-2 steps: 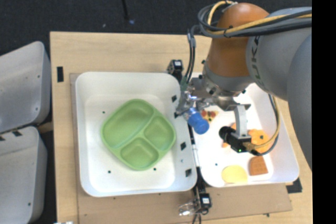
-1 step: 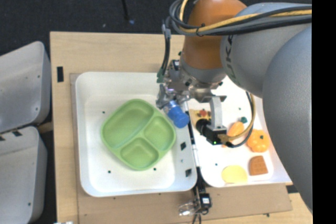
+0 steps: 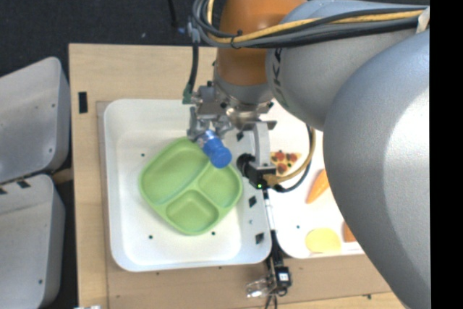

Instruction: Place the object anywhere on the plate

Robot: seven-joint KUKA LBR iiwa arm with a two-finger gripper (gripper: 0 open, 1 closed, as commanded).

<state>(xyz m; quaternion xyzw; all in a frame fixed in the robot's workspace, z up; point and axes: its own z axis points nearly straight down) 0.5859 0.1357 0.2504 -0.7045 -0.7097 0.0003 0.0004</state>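
A green divided plate (image 3: 189, 188) lies in the left white bin (image 3: 123, 228), tilted a little, with three compartments. My gripper (image 3: 212, 140) hangs over the plate's upper right rim, under the orange wrist band. A small blue object (image 3: 216, 151) sits between its fingers, just above the rim of the plate's large compartment. The gripper is shut on that blue object.
The right bin (image 3: 296, 228) holds an orange carrot-shaped piece (image 3: 317, 187), a yellow round piece (image 3: 322, 239) and a small multicoloured item (image 3: 284, 158). The big grey arm covers most of the right side. Wooden bench edge runs along the front.
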